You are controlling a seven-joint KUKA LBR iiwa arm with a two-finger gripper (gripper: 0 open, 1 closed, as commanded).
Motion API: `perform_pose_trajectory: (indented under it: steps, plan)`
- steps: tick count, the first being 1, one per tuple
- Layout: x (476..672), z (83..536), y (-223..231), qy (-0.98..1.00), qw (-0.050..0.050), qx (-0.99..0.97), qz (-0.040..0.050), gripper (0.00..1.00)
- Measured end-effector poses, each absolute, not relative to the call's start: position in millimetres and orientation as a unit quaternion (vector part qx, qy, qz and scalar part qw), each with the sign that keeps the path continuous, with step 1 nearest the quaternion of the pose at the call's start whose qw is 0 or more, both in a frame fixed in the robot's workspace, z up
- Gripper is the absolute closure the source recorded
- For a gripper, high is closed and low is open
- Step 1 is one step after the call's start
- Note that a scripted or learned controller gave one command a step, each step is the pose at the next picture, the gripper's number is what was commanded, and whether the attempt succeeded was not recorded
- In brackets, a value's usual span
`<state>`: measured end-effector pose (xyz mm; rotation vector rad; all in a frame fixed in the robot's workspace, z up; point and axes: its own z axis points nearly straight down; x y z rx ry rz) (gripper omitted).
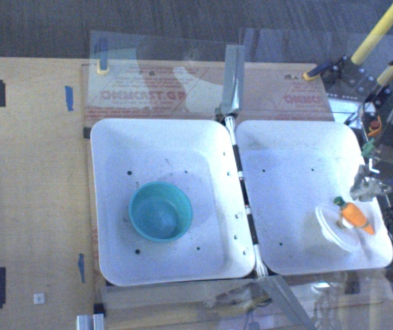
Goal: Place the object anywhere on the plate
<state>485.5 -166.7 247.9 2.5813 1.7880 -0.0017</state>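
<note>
Looks all but done: toy carrot [355, 216] resting on the small white plate [330, 230] near the right bin's [299, 150] right edge, gripper [365, 188] just above it, pincer state impossible to tell.

A robot test lab: left of the pincer [365, 186], two white bins [113, 184] sit on a taped plywood surface [31, 184], with clear shields [162, 81] and grey carpet [182, 5] beyond.
</note>
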Motion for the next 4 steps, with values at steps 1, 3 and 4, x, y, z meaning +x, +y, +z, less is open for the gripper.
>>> perform_pose_trajectory:
  steps: [1, 3, 4]
  plan:
    - [486.6, 220.2, -109.7, 0.565, -0.001, 0.825, -0.0011, 1.0]
    - [479.8, 232.5, -93.2, 0.748, -0.001, 0.664, -0.0002, 1.0]
    - [607.6, 232.5, -82.4, 0.824, 0.002, 0.567, 0.0006, 1.0]
